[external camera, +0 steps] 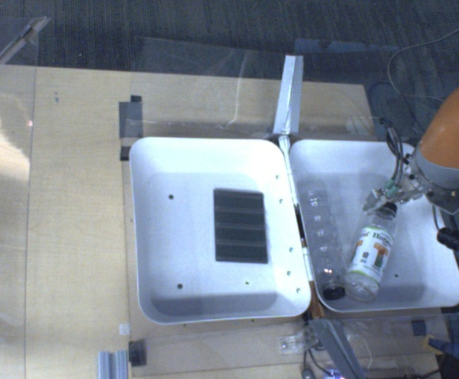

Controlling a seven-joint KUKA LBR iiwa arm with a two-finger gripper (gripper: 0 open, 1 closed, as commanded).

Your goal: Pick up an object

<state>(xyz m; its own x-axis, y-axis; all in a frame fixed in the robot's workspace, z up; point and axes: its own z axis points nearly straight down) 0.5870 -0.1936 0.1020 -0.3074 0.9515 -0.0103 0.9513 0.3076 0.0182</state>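
A black ribbed rectangular pad lies flat in the middle of the left bin. In the right bin, a clear plastic bottle lies along the left wall, its black cap toward the front. Beside it lies a small bottle with a white, green and orange label. My gripper hangs low over the right bin, just above the far end of the labelled bottle. I see nothing lifted in it.
A metal divider post stands at the back between the two bins. The arm's orange band and grey wrist cover the right bin's right side. Cables trail behind the arm at the upper right.
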